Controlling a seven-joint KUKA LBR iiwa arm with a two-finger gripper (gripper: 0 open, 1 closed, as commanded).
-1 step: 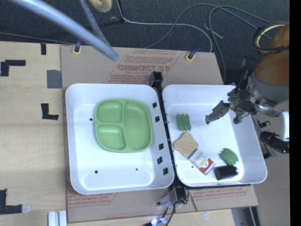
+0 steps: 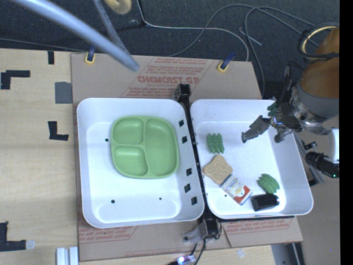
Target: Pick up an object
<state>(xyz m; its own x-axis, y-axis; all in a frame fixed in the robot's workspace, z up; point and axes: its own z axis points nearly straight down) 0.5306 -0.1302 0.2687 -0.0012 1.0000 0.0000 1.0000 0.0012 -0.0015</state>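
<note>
Two shallow white plastic bins sit side by side on a brown cardboard sheet; the left bin holds a pale green divided plate with three compartments, lying flat near its middle; the right bin holds five small things: a ridged green toy vegetable near the upper left, a tan slice of toy bread just below it, a small red-and-white packet touching the bread's lower right corner, a second green leafy toy piece further right, and a black rectangular block just beneath that, by the bin's front wall; the grey arm with its orange band reaches in from the right, and its dark two-finger gripper hovers over the upper right part of the right bin, well apart from all the objects; the fingers appear spread, one pointing left and one lower right, though the tips are blurred, and nothing sits between them.
</note>
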